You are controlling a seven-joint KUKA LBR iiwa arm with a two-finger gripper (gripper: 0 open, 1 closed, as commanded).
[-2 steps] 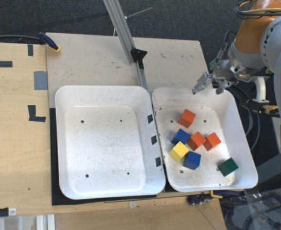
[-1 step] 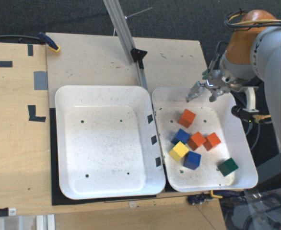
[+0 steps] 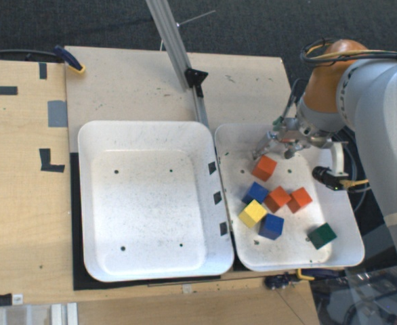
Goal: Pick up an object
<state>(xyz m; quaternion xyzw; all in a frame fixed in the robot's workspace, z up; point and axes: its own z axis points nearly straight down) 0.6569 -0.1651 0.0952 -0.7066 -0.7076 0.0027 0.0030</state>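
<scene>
White plastic forms two shallow bins side by side on the wooden surface (image 3: 22, 181). The left bin (image 3: 144, 131) shows a bare speckled floor; the right bin (image 3: 347, 239) holds all the blocks. The claw (image 3: 288, 143) hangs over the far part of the right bin, just beyond an orange block (image 3: 265, 167) that sits a little apart from the others. The claw's small metal parts blur together against the pale bin floor, so I cannot tell how it stands, nor whether it touches that block; nothing can be made out gripped in it. Nearer, a cluster lies close together: a blue block (image 3: 257, 192), a second orange block (image 3: 278, 198), a third orange block (image 3: 300, 199), a yellow block (image 3: 253, 213) and another blue block (image 3: 272, 225). A green block (image 3: 322, 235) sits alone by the near right corner. The grey arm (image 3: 374, 107), with its orange band (image 3: 327, 87), fills the right side and is cut off at the frame edge, covering the bin's far right rim. A slanted metal bar (image 3: 168, 26) crosses the far surface.
</scene>
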